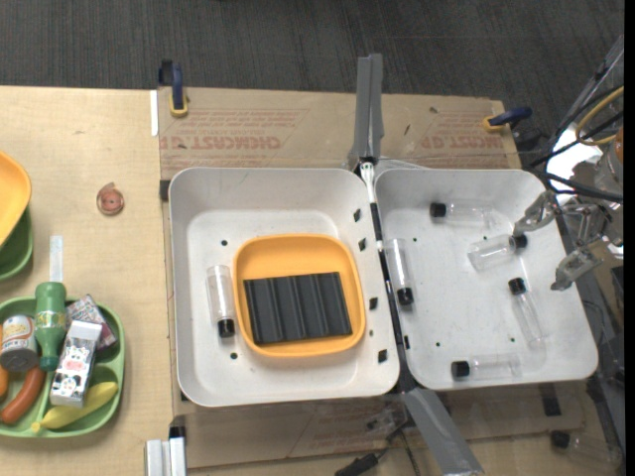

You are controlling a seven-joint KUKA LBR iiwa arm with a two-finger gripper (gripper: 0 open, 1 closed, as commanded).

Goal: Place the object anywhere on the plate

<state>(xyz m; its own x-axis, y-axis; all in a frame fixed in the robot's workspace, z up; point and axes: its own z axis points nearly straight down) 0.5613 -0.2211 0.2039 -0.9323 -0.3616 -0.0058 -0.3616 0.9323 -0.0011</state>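
Note:
An orange plate [298, 247] lies in the left bin [189, 226], and a black ribbed slab [296, 305] rests flat on it. Beside the plate's left rim lies a clear vial [218, 297] with a black cap. Several more clear capped vials are scattered in the right bin [437, 335]: one [397, 269] along its left wall, one [489, 255] at upper right, one [527, 314] at right and one [486, 368] at the front. My gripper [537, 261] hangs over the right bin's right edge, open, with nothing between its fingers. Its upper fingertip [523, 230] is close to the upper-right vial's cap.
A green tray [111, 385] of toy food and bottles sits on the wooden table at far left, with a yellow bowl [12, 201] above it. A small pink disc [111, 199] lies on the table. Blue clamps [173, 85] hold the cardboard behind the bins.

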